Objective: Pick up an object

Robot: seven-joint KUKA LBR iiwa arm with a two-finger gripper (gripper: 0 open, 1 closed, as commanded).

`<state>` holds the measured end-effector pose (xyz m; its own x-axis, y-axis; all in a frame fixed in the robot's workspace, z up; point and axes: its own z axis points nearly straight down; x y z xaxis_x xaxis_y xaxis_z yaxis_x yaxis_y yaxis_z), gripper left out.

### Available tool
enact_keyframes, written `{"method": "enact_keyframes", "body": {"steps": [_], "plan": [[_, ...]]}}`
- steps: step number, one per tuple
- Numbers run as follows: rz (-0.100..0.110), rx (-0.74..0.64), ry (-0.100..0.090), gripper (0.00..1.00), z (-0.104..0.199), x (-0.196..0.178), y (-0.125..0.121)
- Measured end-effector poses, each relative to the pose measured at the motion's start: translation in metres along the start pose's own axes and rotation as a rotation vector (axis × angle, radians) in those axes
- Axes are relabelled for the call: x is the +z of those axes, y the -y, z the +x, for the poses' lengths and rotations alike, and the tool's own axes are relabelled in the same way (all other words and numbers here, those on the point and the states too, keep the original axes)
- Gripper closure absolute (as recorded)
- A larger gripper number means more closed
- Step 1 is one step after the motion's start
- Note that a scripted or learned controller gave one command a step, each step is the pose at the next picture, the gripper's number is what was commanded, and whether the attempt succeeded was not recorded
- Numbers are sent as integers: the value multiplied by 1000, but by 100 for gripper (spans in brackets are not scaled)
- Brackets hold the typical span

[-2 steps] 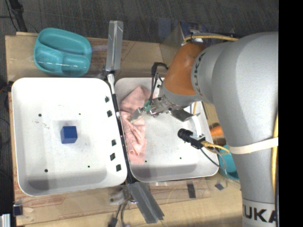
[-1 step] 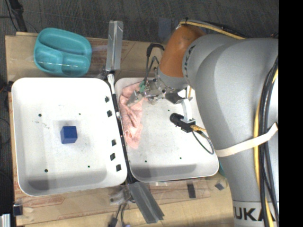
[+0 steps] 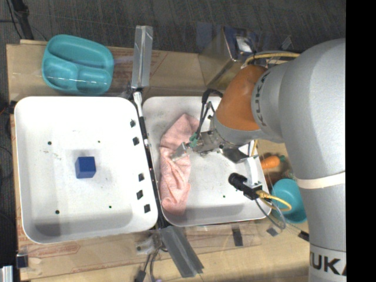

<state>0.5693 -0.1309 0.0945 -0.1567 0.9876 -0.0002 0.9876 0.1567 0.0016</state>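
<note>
**Hand down at the cloth, right bin — grasp step**

Step in hand, by my reading: the grasp. The hand (image 3: 197, 144) sits low in the right bin (image 3: 235, 213), right at the pink cloth (image 3: 176, 169), near the cloth's upper right part. The fingertips are thin and mixed in with the folds; cannot tell whether they stand wide, narrow, or pinch fabric. No cloth is plainly lifted clear of the bin floor.

Next move, as a judgement: a firm pinch on a fold, then a straight lift. Cloth is limp and may slip or trail, so the lift needs enough rise to free the hanging end.

Containers:
- Right bin: the pink cloth lies crumpled along its left wall, running from the far end toward the near edge.
- Left bin (image 3: 35, 216): one blue cube (image 3: 86, 167), left of centre, well apart from the walls.
- Teal tray (image 3: 77, 63) on the counter at the far left corner, outside both bins.
</note>
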Motion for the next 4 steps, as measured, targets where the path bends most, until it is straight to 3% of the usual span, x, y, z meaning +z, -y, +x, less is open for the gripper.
{"method": "enact_keyframes", "body": {"steps": [1, 2, 3, 4], "plan": [[-1, -31, 0, 0, 17, 1, -45], [1, -83, 2, 0, 22, 1, -47], [0, -88, -1, 100, 23, -10, -48], [0, -88, 0, 0, 23, -10, -48]]}}
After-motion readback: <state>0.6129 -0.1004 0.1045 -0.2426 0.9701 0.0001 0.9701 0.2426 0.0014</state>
